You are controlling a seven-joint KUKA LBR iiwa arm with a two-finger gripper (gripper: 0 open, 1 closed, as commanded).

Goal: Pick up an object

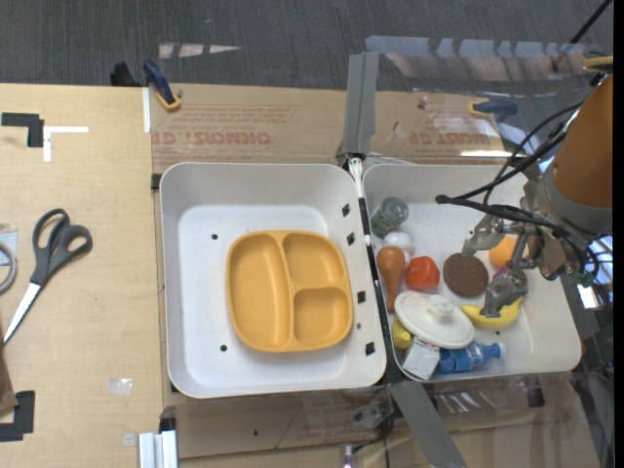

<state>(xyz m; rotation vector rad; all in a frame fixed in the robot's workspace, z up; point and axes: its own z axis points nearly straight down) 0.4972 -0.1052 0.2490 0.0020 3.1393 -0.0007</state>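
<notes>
Presently logged, two white bins side by side on the bench. Left bin [185, 261]: one yellow divided plate [290, 289], lying flat near the middle, nothing on it. Right bin [546, 349]: the stock of candidates for picking, crowded toward its near and left parts, which left little free room around any single piece. Items there: a grey-green glass jar [392, 212] by the divider; an orange carrot-like piece [391, 266]; a red tomato-like piece [422, 273] just beside it; a brown round disc [465, 274]; a white lid with knob [435, 319]; a blue bottle [466, 358] at the near wall; a yellow banana [493, 311]; an orange fruit [502, 252] partly behind the wrist. Gripper [504, 293]: reached in from the right, set low over the banana, apparently touching or just above it. Whether the fingers were spread or closed could not be told; no object was seen between them. Judged: banana the likely target, not yet lifted.
</notes>
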